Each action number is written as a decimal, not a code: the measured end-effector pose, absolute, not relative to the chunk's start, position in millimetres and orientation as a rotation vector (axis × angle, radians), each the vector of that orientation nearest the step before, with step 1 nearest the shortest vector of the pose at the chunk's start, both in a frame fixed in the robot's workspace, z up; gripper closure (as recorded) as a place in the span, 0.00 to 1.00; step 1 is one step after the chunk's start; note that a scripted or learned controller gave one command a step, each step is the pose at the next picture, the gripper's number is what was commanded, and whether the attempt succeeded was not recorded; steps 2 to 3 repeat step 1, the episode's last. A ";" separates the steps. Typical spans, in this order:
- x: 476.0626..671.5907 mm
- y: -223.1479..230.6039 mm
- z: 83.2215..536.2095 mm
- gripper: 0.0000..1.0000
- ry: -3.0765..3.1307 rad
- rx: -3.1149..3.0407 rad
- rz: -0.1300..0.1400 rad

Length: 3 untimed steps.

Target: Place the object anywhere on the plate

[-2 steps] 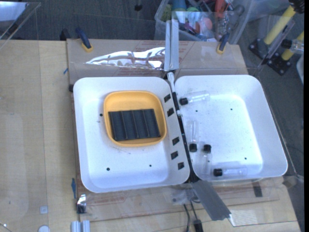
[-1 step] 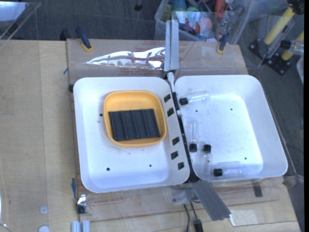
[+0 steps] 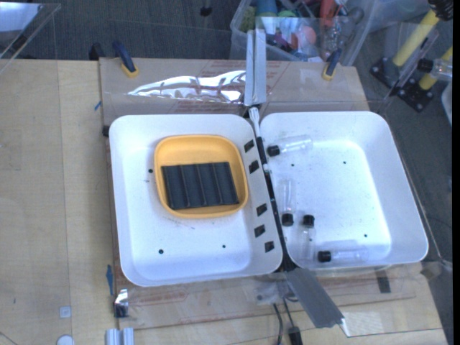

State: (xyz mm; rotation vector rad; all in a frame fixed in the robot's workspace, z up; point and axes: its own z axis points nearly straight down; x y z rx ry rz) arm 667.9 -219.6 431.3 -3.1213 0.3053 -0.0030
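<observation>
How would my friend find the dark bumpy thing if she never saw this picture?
Start at the left white bin, the one holding a yellow plate. The dark ridged block lies flat on that plate. It is a wide, nearly black rectangle with raised strips, unlike the small clear tubes with black caps in the right bin.

A dark, ribbed rectangular object (image 3: 199, 185) lies flat on the yellow plate (image 3: 167, 153) in the left bin (image 3: 136, 254).
</observation>
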 end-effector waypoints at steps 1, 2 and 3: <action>668.0 -219.4 433.7 1.00 0.304 -3.121 -0.003; 668.0 -219.4 433.7 1.00 0.304 -3.121 -0.003; 668.0 -219.4 433.7 1.00 0.304 -3.121 -0.003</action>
